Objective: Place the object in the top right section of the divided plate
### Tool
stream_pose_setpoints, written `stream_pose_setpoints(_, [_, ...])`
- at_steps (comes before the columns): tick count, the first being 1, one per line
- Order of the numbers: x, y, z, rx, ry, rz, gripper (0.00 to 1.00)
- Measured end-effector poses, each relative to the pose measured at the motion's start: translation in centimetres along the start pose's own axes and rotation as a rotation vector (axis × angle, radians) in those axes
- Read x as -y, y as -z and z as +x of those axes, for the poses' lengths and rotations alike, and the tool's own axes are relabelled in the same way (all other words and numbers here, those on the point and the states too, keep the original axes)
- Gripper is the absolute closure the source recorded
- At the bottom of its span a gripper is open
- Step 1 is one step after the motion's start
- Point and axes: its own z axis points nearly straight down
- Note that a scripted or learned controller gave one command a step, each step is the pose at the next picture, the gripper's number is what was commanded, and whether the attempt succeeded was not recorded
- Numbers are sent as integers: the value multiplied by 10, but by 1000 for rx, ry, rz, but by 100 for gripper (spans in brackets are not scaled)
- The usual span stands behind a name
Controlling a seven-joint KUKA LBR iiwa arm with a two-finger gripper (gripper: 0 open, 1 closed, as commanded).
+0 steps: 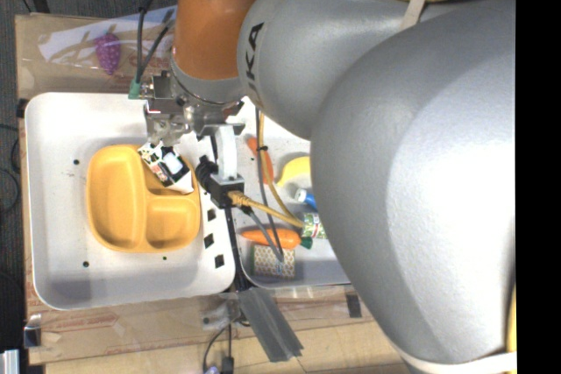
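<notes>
The gripper (pixel 168 149) hung over the upper right corner of the yellow divided plate (pixel 123 210), which lay in the left white bin (pixel 53 276). A small black-and-white object (pixel 165 162) sat at that corner, just under the wrist; whether it was pinched or already resting on the plate could not be told, nor how wide the gripper stood. This looked like the placing step. Next would come a release, if needed, and a straight lift clear of the plate.

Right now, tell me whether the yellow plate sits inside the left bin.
Inside: the yellow plate lies flat on the left bin's floor, within its rim.
</notes>
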Motion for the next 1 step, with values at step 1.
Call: stream_pose_setpoints(1, [0, 0, 0, 0, 0, 0, 0])
